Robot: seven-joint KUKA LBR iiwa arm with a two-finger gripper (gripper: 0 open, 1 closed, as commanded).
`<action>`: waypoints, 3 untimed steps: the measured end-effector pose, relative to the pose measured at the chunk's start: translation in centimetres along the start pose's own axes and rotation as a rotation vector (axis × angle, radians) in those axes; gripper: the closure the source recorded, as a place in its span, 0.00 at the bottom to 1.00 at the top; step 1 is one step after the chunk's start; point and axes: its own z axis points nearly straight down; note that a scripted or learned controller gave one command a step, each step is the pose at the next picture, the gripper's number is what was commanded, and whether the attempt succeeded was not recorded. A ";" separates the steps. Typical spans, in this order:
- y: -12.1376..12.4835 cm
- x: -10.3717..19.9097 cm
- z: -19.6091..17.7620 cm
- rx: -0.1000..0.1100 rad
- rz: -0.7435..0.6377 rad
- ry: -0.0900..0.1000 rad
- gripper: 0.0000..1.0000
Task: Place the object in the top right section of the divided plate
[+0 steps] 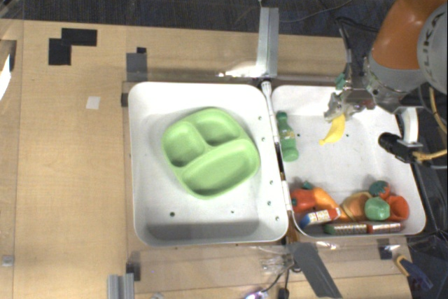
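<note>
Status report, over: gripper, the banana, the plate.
Gripper over right bin, fingers shut on yellow banana, lifted. Green divided plate in left bin, nothing in its top right section. Bin walls between.

Green bottle (285, 137), toy pile (348, 209)

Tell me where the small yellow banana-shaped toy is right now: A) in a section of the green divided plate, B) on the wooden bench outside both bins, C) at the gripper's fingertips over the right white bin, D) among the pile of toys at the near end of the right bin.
C: the yellow banana-shaped toy hangs at the gripper over the right white bin, well apart from the green divided plate.
</note>
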 end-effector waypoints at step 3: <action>-4.4 8.7 -1.3 0.003 0.085 -0.001 1.00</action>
